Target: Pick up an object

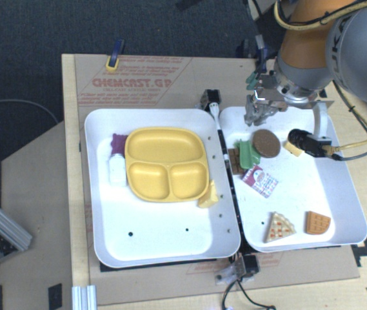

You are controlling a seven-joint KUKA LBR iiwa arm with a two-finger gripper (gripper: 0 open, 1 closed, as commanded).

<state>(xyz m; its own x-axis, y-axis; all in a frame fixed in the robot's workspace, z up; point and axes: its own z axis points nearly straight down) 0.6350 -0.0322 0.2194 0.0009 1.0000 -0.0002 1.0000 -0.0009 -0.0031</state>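
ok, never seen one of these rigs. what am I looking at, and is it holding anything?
This is one picture from a fixed camera above the bench, looking down at a slant. The grey and orange machine at upper right is a robot arm. Its gripper hangs over the far end of the right bin.

The left bin holds a yellow divided plate, with a purple item and a white item beside it.

The right bin holds a brown disc, a green block, a printed packet, a toy pizza slice and a waffle piece.

I can't see the gripper holding anything. All of these items lie in the bins.
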